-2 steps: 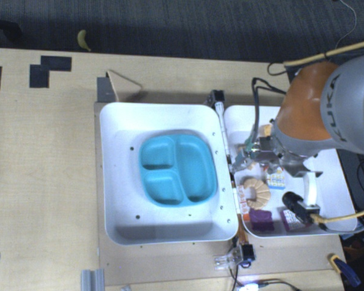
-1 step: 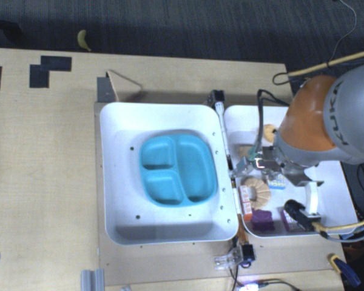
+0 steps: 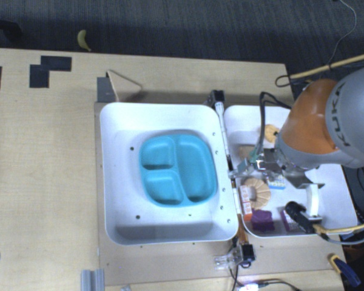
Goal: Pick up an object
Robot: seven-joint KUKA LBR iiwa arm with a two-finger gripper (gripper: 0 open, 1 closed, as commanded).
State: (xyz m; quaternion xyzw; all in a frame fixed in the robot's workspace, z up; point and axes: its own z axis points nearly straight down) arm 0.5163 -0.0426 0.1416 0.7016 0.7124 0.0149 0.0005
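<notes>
Camera view: a pale wooden desk [image 3: 42, 180] fills most of the frame, with dark carpet [image 3: 170, 11] along the top. At centre, the left bin [image 3: 118, 223] holds a blue divided tray [image 3: 176, 168]. In the right bin [image 3: 242, 117] lie a purple block [image 3: 262, 220], a tan scalloped piece [image 3: 259, 190] and small clutter. The arm [image 3: 327, 123] covers the tool [image 3: 258, 162]; whether it is released or clenched cannot be told.

Purple block [image 3: 262, 220] near front edge, right bin [image 3: 242, 119].
</notes>
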